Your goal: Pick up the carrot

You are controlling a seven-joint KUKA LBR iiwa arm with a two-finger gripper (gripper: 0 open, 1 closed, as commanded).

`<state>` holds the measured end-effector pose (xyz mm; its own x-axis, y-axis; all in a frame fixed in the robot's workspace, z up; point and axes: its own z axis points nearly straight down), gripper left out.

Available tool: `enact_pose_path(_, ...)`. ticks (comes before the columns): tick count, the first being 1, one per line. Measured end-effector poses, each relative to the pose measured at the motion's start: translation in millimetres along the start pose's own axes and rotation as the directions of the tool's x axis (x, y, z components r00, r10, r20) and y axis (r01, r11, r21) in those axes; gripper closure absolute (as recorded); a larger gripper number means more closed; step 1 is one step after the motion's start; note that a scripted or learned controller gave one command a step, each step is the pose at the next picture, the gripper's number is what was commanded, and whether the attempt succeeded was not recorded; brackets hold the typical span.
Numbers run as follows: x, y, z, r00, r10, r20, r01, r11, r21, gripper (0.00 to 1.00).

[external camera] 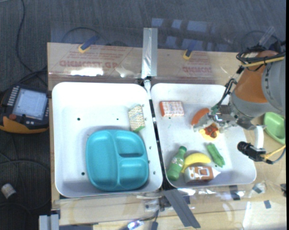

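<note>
Near the right bin's [202, 91] upper right area, the orange carrot [200, 116] lies tilted on the white floor, just left of the gripper [215, 120]; whether the gripper is released or clenched cannot be told. Close beneath sits a small red-and-yellow item [210, 131], with a green pepper [215, 155], a banana [196, 159], a green bottle [176, 162] and a carton [200, 173] lower down. Across the divider, the left bin [77, 104] holds a teal divided tray [116, 160] on the counter [101, 61]
</note>
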<state>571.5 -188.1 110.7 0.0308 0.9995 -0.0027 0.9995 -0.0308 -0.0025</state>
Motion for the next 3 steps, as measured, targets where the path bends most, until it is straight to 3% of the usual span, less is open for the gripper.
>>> enact_pose_path(1,15.6,-29.4,-20.9,0.918,-0.397,-0.002,0.397,0.918,-0.001,0.0)
enact_pose_path(2,15.6,-29.6,-29.1,0.918,-0.395,-0.005,0.395,0.918,-0.001,1.0)
enact_pose_path(3,15.6,-29.6,-29.0,0.919,-0.395,-0.005,0.395,0.919,-0.001,0.0)
